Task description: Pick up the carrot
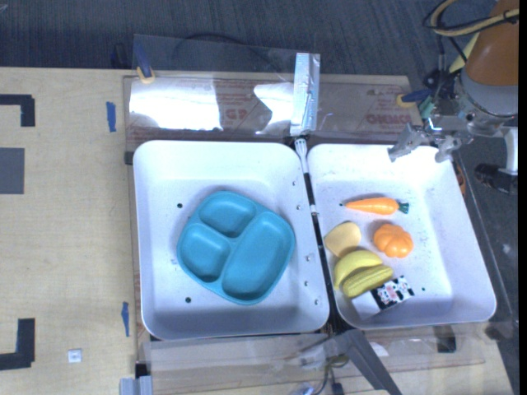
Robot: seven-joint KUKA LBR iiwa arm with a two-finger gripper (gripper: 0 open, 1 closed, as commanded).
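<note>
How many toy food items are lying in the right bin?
4, all in the right bin: the carrot farthest back, a tan piece in front of it, an orange piece to the right, and a yellow banana nearest, beside a small black-and-white item that may hide something.

You'll find the small orange toy carrot (375, 206) with its dark green stem lying flat in the right bin's (445, 299) middle, stem toward the right edge.

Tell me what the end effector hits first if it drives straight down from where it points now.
Probably the bare floor of the right bin near its far edge. The end effector hangs there, up and right of the carrot; depth is unclear.
</note>
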